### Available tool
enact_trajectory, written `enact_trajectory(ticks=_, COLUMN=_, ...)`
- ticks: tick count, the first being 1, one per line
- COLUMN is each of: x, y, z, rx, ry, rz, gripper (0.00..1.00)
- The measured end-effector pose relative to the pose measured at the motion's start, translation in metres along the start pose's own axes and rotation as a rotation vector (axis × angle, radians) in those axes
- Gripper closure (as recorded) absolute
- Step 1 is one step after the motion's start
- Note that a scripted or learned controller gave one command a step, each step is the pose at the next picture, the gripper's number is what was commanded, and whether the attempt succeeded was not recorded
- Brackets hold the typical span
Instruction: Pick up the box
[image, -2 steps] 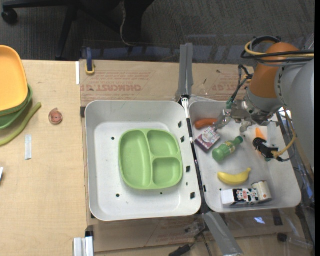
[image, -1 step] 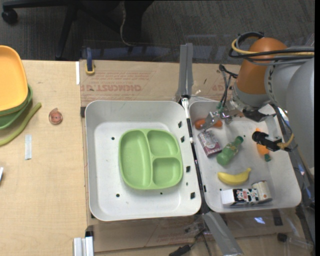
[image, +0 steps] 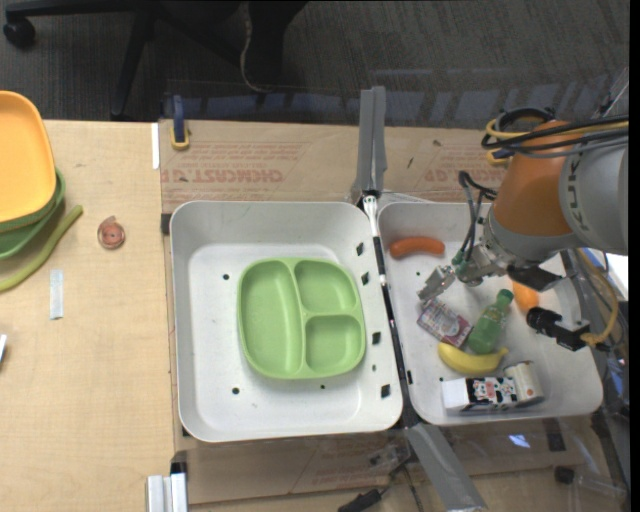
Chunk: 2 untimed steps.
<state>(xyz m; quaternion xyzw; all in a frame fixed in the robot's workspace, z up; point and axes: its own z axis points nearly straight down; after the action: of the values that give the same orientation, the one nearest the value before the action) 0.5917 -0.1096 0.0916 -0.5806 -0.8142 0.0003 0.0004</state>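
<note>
The box (image: 494, 390) is small and white with dark and red print. It lies on its side at the front edge of the right bin (image: 575, 400). My gripper (image: 438, 282) hangs low over the middle of that bin, pointing down and to the left, just above a purple-and-white packet (image: 442, 322). The gripper is well behind the box and a little to its left, apart from it, and nothing shows in its grasp. The grey arm with its orange band (image: 530, 195) reaches in from the right.
In the right bin, a green bottle (image: 488, 325) leans on a banana (image: 470, 358) just behind the box. An orange sausage (image: 416, 246) lies at the back and an orange piece (image: 526, 297) at the right. The left bin (image: 200, 330) holds a green divided plate (image: 300, 318).
</note>
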Motion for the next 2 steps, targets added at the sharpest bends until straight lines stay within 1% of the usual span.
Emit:
enact_trajectory(ticks=1, x=0.0164, y=-0.0290, z=0.0004, rx=0.001, ry=0.000, rz=0.055, gripper=0.00)
enact_trajectory(ticks=2, x=0.0150, y=-0.0294, z=-0.0087, rx=0.000, ry=0.000, rz=0.059, gripper=1.00)
